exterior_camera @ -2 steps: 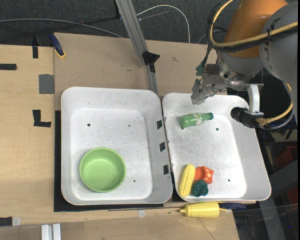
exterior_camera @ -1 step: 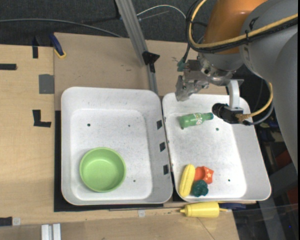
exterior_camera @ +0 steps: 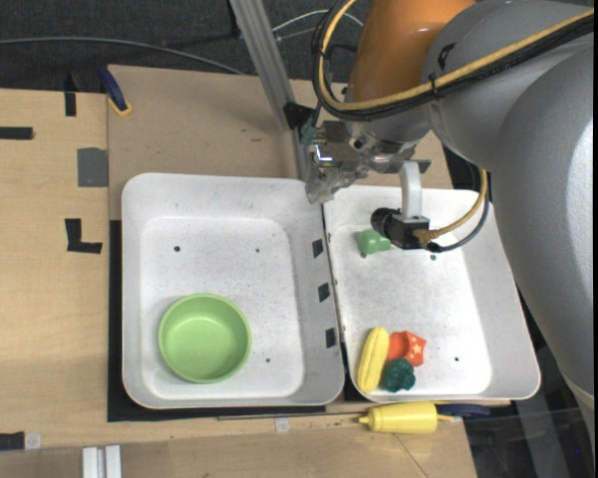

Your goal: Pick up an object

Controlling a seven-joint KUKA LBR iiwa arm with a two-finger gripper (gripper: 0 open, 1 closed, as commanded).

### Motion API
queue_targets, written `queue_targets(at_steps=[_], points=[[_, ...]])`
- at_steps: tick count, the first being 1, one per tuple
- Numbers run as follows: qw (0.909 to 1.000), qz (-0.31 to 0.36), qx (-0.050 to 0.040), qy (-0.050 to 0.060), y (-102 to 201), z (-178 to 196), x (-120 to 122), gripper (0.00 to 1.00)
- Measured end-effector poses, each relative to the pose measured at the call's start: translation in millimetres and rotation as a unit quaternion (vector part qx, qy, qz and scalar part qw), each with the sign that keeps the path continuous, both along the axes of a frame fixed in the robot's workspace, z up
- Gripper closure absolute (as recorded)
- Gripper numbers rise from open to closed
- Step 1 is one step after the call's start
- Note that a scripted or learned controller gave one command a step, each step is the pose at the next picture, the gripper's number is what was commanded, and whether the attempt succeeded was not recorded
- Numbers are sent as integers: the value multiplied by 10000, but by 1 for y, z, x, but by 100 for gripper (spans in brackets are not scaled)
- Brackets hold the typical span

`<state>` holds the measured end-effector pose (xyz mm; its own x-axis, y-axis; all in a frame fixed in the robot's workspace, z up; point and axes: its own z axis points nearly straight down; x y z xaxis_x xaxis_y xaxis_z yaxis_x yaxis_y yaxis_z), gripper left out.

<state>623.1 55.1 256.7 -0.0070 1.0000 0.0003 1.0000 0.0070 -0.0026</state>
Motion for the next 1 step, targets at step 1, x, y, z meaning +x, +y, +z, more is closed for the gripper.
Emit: queue_targets(at_steps=[1], points=[[10000,-8,-4,-1,45,-20,14,100]])
